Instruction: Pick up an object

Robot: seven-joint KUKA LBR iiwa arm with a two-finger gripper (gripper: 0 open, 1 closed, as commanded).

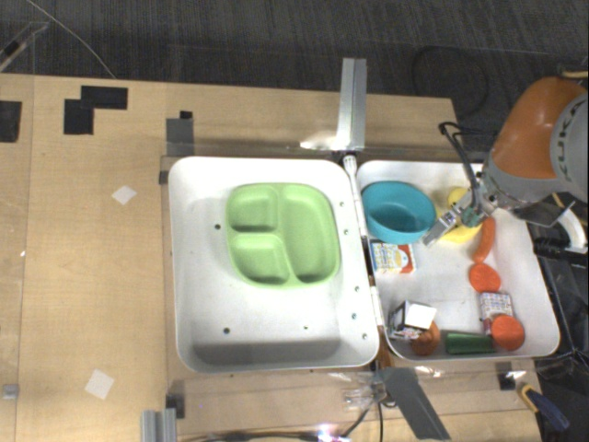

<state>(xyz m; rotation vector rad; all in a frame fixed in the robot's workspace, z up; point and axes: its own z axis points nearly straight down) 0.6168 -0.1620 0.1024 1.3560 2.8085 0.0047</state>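
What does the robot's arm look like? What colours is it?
The arm is fat and rounded, grey with a big orange band. Thin black cables loop beside it. Its end effector is small, narrow and silvery grey, much thinner than the arm.

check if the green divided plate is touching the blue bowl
Apart. The camera view shows the green divided plate in the left bin and the blue bowl in the right bin, with both bin rims between them.
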